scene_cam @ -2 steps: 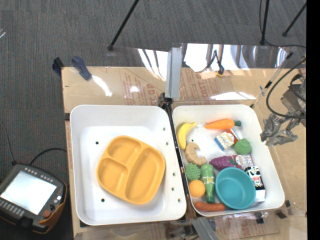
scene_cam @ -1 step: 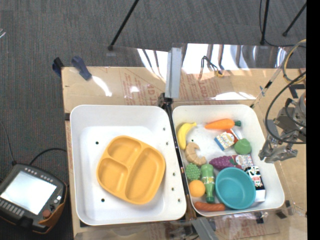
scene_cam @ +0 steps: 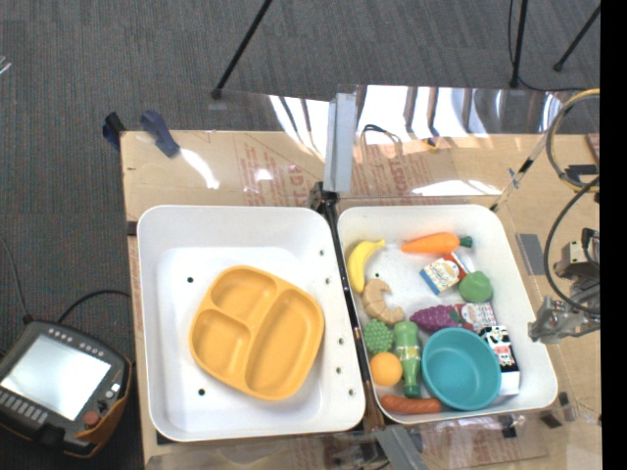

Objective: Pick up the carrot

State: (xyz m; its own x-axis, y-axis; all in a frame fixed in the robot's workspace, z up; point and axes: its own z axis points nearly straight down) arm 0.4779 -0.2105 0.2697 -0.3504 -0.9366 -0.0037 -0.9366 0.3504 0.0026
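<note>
One carrot (scene_cam: pixel 432 244) is lying near the far edge of the right bin (scene_cam: pixel 534 306), its long axis running left to right, while the hand (scene_cam: pixel 560 323) is sitting right of it, grip unreadable.

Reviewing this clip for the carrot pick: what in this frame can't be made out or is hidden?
- Gripper, camera view: small at the right edge, beyond the right bin; its shape blurs into cables.
- Small cartons beside the carrot: labels too small to read.
- Carton by the teal bowl: partly covered by the bowl.
- Red item at the bin's near wall: too small to identify.
</note>
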